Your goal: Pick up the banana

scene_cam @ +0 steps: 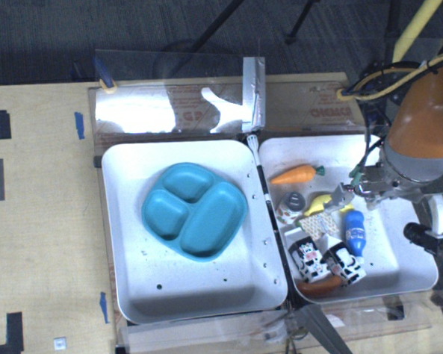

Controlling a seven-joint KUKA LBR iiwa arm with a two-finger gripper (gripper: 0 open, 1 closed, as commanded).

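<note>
The banana (320,202) is sitting in the right bin (407,270), roughly in the middle of it. Just a short yellow bit of it shows, wedged between a small round grey thing (293,202) on its left and the hand (351,191) on its right. The hand's metal tip looks like it's right up against the banana's right end, maybe touching, but I honestly can't tell if it's open or closed on anything from here, it's too small and cluttered.

The arm (422,126) comes in from the right edge of the bench, orange band up top, grey wrist below, leaning over the right bin's far right corner with black and yellow cables trailing off it.

Around the banana: a carrot (293,175) lies just behind it toward the far edge, a pale patterned piece (320,222) sits right in front of it, and a blue bottle (354,232) stands just beside that, below the hand. Nearer the front edge there are two black-and-white cow-ish toys (309,255) and a reddish-brown thing (319,285) against the bin's front wall.

The left bin (128,238) holds a blue divided plate (194,210).
</note>
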